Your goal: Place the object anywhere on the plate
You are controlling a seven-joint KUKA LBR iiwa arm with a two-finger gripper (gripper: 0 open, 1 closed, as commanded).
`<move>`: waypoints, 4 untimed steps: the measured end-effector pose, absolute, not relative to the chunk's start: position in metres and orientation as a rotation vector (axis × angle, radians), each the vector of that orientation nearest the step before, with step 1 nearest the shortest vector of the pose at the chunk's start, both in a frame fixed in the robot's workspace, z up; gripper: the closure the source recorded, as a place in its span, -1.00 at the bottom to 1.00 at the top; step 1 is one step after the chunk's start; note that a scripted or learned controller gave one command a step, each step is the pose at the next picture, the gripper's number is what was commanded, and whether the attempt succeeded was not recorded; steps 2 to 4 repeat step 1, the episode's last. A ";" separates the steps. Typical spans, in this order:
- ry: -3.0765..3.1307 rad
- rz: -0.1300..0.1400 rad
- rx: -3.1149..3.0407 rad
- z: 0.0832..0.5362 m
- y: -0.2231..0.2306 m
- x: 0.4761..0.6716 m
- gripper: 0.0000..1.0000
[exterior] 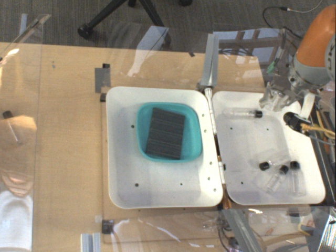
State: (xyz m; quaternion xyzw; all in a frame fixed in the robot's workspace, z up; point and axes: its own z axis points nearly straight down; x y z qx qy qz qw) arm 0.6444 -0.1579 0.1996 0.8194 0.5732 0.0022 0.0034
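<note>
A dark grey ribbed rectangular block (167, 133) lies flat in the middle of the teal plate (195, 138), which sits in the left white bin (126, 182). My gripper (276, 98) hangs over the far right corner of the right bin (241, 193), below the arm's orange band (317, 35). It is well apart from the block and the plate.
In the right bin, a clear tube with a black cap (245, 112) lies near the gripper. Three clear vials with black caps (283, 169) lie toward the near right. A metal divider (210, 62) stands behind the gap between the bins. Cables (315, 127) run at the right.
</note>
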 end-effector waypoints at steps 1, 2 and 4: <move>1.797 0.007 2.569 0.200 -0.158 0.644 -1.00; 1.797 0.007 2.569 0.200 -0.158 0.644 -1.00; 1.797 0.007 2.569 0.200 -0.158 0.644 -1.00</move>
